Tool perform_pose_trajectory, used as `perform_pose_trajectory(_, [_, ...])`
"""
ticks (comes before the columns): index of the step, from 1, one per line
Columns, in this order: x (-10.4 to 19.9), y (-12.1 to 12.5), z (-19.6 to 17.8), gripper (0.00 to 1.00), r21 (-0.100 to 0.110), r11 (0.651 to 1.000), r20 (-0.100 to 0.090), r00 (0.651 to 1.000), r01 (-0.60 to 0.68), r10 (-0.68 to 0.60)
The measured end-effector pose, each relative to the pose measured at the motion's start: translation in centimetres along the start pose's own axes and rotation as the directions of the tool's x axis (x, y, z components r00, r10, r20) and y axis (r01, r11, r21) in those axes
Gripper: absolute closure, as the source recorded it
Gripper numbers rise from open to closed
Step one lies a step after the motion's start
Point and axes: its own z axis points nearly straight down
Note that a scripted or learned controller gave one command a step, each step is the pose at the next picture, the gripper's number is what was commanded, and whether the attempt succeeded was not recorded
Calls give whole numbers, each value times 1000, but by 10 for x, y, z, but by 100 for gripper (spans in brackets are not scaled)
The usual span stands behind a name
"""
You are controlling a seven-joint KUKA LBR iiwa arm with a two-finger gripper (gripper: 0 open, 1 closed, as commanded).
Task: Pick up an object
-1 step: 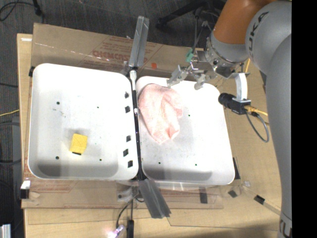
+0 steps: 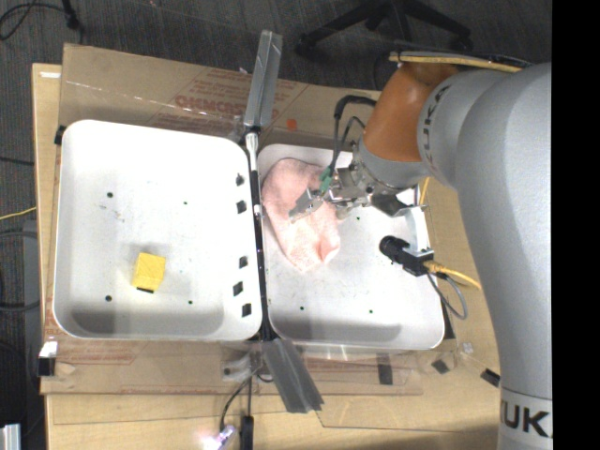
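Pink cloth [image 2: 298, 218] crumpled in the right bin [image 2: 412, 322] near the divider, gripper [image 2: 314, 202] positioned over its upper part, finger state not discernible, yellow block [image 2: 149, 271] located in the left bin [image 2: 84, 157], arm [image 2: 487, 157] extended from the right.

A dark grey carpet [image 2: 169, 12] covers the floor on the far side of the worktop [image 2: 49, 92]. The black base of an office chair [image 2: 389, 7] stands on it at the far right, its legs spread out. A thin black cable [image 2: 23, 12] trails over the carpet at the far left, near a slanted black stand leg [image 2: 67, 3]. A sheet of brown cardboard [image 2: 169, 82] lies on the light wooden worktop. The lighting is even and fairly bright.
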Motion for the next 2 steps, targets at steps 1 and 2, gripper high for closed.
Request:
perform_pose_trajectory(1, [18, 11, 43, 0, 0, 999, -1, 999, -50, 50])
perform_pose_trajectory(2, [18, 11, 33, 100, 3, 999, -1, 999, -47, 47])
